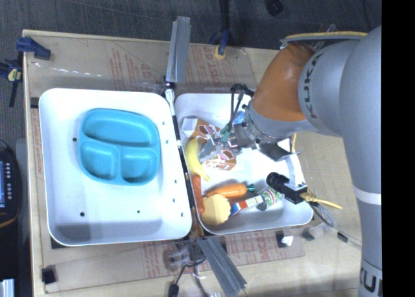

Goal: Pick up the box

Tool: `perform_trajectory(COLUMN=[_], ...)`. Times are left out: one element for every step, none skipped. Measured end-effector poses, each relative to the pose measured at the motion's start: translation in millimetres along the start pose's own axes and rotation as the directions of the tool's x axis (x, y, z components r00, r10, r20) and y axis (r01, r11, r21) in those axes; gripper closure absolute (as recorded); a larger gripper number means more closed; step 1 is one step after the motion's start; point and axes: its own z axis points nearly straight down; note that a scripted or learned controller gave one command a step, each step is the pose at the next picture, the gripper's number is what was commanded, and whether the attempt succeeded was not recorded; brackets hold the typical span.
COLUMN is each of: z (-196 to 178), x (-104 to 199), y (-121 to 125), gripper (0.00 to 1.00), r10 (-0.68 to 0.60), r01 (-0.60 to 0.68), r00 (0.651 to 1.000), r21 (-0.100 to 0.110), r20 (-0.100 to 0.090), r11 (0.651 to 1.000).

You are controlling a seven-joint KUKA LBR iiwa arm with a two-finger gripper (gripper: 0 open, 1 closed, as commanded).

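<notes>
The box (209,135) is small, white with orange-brown patches, and lies in the upper left part of the right bin (214,102). My gripper (228,139) hangs directly over the box's right side, and its metal parts cover some of the box. The grey arm with its orange band comes in from the right above the bin. Whether the box is held cannot be made out.
A banana (194,158), a carrot (227,190), a yellow round fruit (217,210), a small bottle (259,200) and a red-orange stick (197,193) crowd the right bin's lower half. The left bin (58,179) holds a blue compartment tray (120,144).
</notes>
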Motion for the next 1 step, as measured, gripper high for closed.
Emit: perform_trajectory(z=[55.0], x=[9.6], y=[-2.8], gripper=[0.0], r10=[-0.376], r01=[0.376], r00=[0.926], r21=[-0.02], r20=[0.033], r11=[0.926])
